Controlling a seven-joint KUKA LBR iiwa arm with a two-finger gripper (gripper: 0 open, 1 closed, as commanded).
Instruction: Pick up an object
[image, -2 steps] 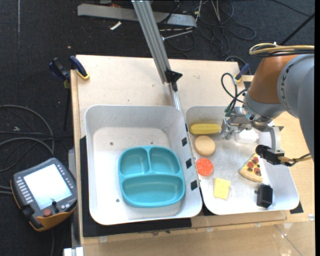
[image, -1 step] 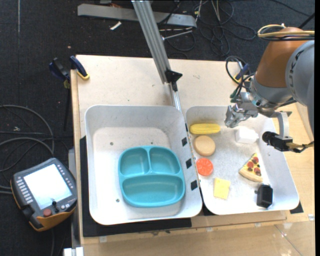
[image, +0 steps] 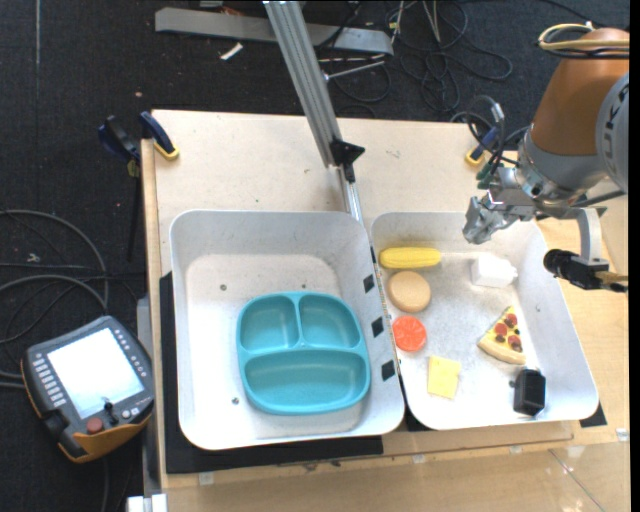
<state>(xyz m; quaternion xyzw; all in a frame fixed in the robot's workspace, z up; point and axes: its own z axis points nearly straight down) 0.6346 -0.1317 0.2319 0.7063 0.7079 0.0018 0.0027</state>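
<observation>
Above the right white bin's (image: 560, 300) far corner my pincer (image: 480, 222) hangs over bare floor, near a small white block (image: 493, 270); I cannot tell how it is set. Yellow corn cob (image: 410, 258), tan round bun (image: 409, 291), orange-red tomato slice (image: 409, 333), yellow cheese square (image: 443, 377), pizza wedge (image: 503, 337) and black block (image: 528, 391) lie below; a blue divided plastic tray (image: 300, 352) fills the left white bin (image: 200, 260).

From my station, both white bins (image: 200, 250) look like matt plastic with a fine speckle, and the blue divided tray (image: 300, 352) is smooth, slightly glossy plastic. I see pale bare wood on the bench (image: 250, 160), and a brushed metal pole (image: 310, 80).
</observation>
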